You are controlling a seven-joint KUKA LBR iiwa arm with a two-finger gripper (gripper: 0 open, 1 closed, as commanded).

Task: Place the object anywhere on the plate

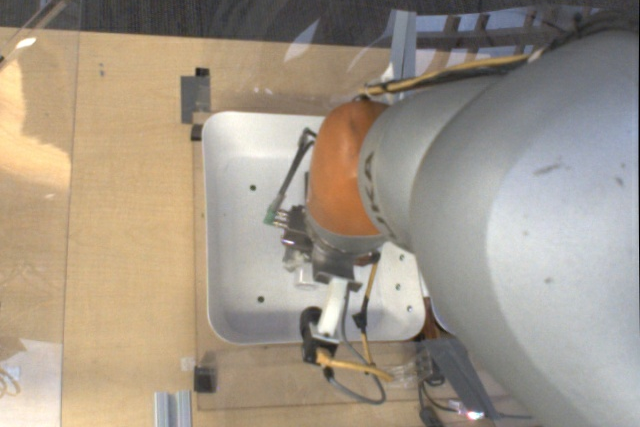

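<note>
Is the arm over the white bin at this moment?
Yes, the arm, with its orange band, reaches in from the right and hangs above the white bin, covering much of it.

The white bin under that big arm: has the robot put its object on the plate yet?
No finished step can be seen. The arm's orange band and wrist hang low over the white bin, blocking much of its floor, so this looks like mid-reach. The bare part of the bin shows no plate or object. Whether anything is grasped cannot be told; placing appears to remain.
</note>
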